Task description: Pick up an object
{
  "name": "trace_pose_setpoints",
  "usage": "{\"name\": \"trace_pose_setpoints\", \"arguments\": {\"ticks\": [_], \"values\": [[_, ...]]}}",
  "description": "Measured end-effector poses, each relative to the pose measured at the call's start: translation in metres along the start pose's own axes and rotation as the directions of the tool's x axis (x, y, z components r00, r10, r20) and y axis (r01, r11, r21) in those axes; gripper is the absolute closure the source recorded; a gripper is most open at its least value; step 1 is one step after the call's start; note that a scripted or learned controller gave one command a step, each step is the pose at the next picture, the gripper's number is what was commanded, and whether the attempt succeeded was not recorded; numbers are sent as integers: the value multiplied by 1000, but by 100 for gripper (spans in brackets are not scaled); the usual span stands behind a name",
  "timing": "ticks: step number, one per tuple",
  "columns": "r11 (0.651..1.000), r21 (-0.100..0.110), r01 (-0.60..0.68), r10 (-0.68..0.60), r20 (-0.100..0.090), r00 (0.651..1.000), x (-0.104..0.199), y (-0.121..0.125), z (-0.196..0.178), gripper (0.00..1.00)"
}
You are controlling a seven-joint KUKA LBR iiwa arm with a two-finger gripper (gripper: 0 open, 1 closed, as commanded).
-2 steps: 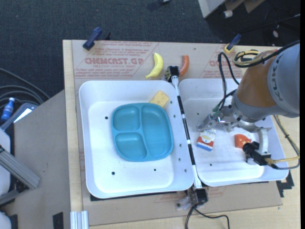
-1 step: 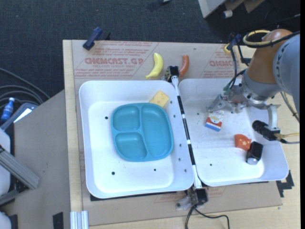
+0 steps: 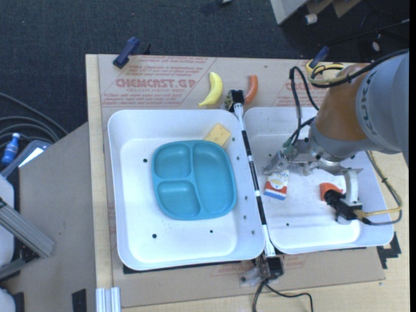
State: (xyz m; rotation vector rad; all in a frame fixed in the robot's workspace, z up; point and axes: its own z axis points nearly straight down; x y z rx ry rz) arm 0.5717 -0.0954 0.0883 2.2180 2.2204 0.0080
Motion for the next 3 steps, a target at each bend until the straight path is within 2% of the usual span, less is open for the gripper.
{"name": "trace_pose_setpoints", "arguments": {"ticks": [1,2,3], "values": [[1000,-5,-1,1,3,1000,-18,81,-1,0],[1000,1,-2,2,4,1000,-72,23,0,0],[1000,8,0,0,0,1000,-14,-3,4,0]]}}
